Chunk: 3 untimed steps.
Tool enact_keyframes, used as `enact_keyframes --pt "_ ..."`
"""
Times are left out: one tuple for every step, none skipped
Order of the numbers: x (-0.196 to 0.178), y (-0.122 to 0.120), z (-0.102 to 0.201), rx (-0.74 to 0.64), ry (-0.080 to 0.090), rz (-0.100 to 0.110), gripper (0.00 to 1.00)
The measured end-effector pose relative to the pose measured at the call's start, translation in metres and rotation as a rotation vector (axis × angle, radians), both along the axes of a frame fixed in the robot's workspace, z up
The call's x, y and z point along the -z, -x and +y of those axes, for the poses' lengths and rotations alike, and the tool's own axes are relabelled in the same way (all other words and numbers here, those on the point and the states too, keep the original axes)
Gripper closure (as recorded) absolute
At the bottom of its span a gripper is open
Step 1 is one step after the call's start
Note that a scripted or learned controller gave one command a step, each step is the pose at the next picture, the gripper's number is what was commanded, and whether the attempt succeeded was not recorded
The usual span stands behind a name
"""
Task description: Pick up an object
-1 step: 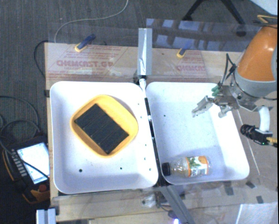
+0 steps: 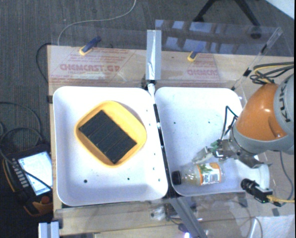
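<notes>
1. Two shallow white plastic bins sit side by side on the bench: the left bin and the right bin, their inner rims meeting along a dark seam.
2. A clear plastic bottle with a black cap and an orange-and-white label lies on its side in the near part of the right bin, cap pointing left towards the seam and close to the near rim.
3. The grey arm with its orange band comes in from the right, covering the right bin's near-right corner.
4. The two-finger gripper is low, just above and right of the bottle's body; whether it is released or clenched I cannot tell, since the wrist and wiring obscure it.
5. The far and left stretches of the right bin's floor are bare white.
6. In the left bin, a yellow rounded dish holding a dark square ribbed pad lies mid-floor, tilted diagonally, well apart from every rim.
</notes>
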<state>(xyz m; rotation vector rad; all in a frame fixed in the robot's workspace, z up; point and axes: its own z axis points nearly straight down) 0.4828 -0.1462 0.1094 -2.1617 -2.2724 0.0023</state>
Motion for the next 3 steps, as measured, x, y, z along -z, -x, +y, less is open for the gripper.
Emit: enact_keyframes --pt "0.018 -0.005 -0.008 0.237 -0.002 -0.014 0.00" --pt "0.008 -0.008 -0.008 0.237 -0.001 -0.020 1.00" --pt "-0.088 -0.024 0.017 0.161 0.004 -0.003 1.00"
